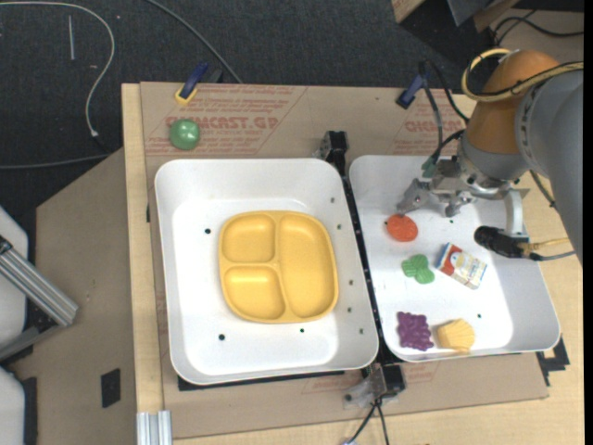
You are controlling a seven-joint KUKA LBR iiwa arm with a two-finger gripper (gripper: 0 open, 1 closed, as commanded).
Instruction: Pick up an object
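My gripper hangs low over the back of the right bin, and its two fingers look spread open with nothing between them. Just in front of its left fingertip lies a round orange-red piece. Further forward are a green toy and a small white carton with red and blue print. At the bin's front lie purple grapes and a yellow piece, side by side.
The left bin holds a yellow divided plate. A green ball rests on the cardboard behind that bin. Blue clamps sit at the board's back edge. The grey arm comes in from the right.
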